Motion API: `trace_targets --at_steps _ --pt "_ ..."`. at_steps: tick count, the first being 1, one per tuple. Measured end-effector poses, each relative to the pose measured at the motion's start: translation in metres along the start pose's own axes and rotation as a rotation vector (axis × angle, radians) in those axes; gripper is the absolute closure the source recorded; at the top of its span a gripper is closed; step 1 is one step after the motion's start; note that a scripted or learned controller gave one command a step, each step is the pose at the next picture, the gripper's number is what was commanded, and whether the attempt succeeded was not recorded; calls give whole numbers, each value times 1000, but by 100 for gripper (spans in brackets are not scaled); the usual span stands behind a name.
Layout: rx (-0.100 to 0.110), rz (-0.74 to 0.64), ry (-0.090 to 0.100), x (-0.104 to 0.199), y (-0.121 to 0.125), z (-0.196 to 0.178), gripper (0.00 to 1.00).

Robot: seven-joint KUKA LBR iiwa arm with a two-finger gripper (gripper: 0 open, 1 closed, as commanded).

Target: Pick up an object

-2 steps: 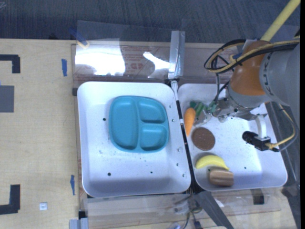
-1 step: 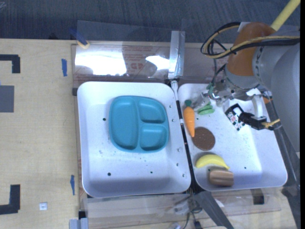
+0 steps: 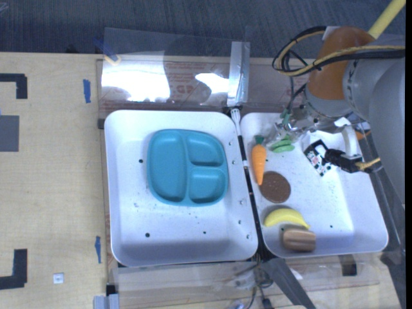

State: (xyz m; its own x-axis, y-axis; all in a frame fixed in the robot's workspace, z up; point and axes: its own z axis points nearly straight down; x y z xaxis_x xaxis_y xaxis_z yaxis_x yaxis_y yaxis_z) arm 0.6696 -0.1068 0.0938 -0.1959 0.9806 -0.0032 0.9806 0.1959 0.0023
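End effector (image 3: 288, 126) is seen over the right bin's (image 3: 360, 237) far corner; its opening cannot be told.
A green item (image 3: 281, 147) is found just beside it, a carrot (image 3: 258, 161) near.

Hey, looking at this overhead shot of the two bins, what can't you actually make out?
- Green item in the right bin: camera view, its far end is overlapped by the hand, so its shape is unclear.
- Right bin's far right corner: hidden under the arm.
- Brown disc beside the carrot: too small to identify.
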Motion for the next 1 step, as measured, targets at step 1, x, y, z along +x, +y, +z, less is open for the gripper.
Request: trace_targets --at_steps 1 --pt "-4 -32 4 69 14 -93 100"
